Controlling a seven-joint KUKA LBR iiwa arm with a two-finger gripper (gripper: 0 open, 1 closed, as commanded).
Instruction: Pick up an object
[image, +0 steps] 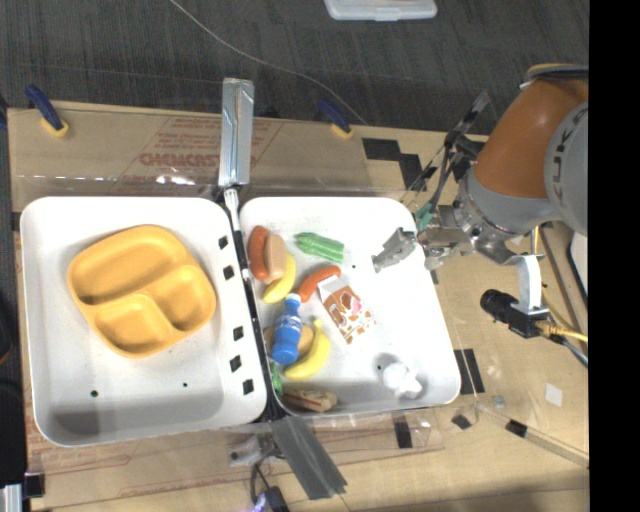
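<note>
The right bin (420, 300) holds several small items. A hot dog (266, 253) lies at its left wall, and a green pod (320, 245) sits beside it. A red sausage (318, 279) lies by a printed carton (346, 311). A blue bottle (289, 331) rests on a yellow banana (308, 357). A white piece (400, 376) sits near the front right corner, and a sandwich (308, 401) lies at the front wall. My gripper (394, 251) hangs over the bin's right side, above bare floor, with nothing between its fingers.
The left bin (60, 400) holds a yellow divided plate (142, 288). A metal bar (236, 135) stands behind the divider between the bins. Cardboard backs the bins, with blue clamps (45, 108) on its top edge.
</note>
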